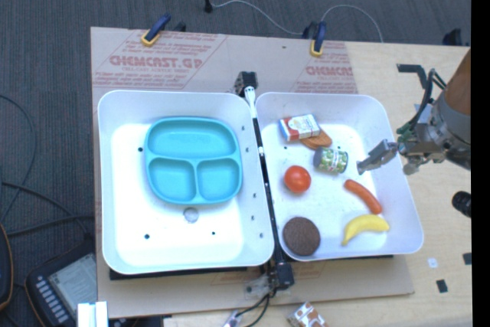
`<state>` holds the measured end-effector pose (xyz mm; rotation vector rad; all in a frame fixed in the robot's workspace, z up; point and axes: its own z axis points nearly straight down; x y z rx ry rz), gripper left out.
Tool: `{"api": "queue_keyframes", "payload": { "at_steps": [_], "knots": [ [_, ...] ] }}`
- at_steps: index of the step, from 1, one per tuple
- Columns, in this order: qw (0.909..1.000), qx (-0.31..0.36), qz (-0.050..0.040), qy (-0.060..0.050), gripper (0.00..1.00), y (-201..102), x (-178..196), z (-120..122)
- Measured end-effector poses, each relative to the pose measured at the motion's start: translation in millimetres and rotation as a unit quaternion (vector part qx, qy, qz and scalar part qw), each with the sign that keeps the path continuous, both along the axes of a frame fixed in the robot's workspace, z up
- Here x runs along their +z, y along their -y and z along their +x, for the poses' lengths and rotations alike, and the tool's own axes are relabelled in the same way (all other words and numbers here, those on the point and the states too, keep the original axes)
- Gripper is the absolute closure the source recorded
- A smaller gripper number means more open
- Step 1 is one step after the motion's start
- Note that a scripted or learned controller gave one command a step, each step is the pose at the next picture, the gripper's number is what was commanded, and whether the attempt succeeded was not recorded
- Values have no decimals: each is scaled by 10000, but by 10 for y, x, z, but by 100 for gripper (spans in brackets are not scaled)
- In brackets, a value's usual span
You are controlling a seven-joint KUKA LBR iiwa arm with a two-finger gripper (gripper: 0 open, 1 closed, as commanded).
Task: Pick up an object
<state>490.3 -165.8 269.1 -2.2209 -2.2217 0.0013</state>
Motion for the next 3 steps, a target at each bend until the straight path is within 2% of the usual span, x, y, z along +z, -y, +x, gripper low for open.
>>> {"api": "queue_keyframes", "payload": {
  "at_steps": [1,2,3],
  "knots": [
    [10000,-3,7,-14,0,-85,-1164,-75],
    [10000,-8,-5,16,0,-406,-1819,-50],
    [10000,-11,-8,35,100,-404,-1711,-36]
  ]
}}
